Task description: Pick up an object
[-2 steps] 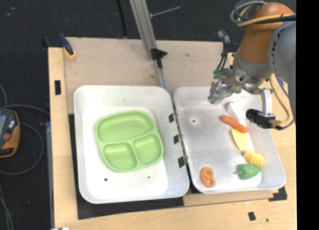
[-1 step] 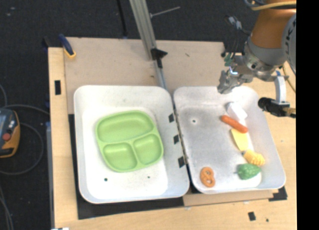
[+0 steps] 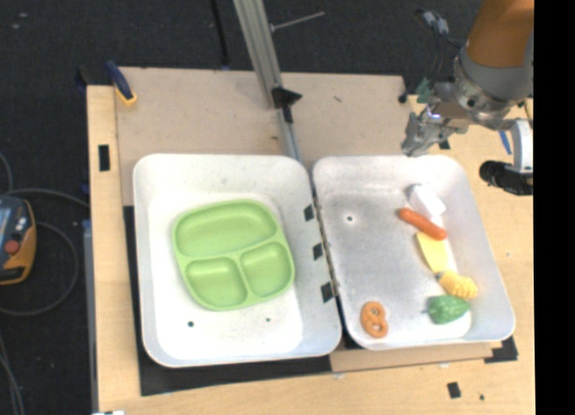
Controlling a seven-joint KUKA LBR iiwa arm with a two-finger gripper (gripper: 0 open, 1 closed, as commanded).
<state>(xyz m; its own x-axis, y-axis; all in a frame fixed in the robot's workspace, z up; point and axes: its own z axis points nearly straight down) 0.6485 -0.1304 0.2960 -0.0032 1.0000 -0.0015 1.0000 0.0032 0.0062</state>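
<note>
Okay, from my seat the pickable stuff sits in the right bin [image 3: 359, 189], along its right side: a white block [image 3: 426, 198], an orange carrot [image 3: 421, 222] touching it, a yellow piece [image 3: 433, 252], corn [image 3: 459, 286], a green lump [image 3: 446, 309], and an orange pretzel [image 3: 375, 319] (apart, near the front). My gripper [image 3: 424, 136] hovers over that bin's far rim, carrying nothing I can see; finger spread I cannot tell. Left bin [image 3: 153, 225] holds a green divided tray [image 3: 234, 254].
</note>
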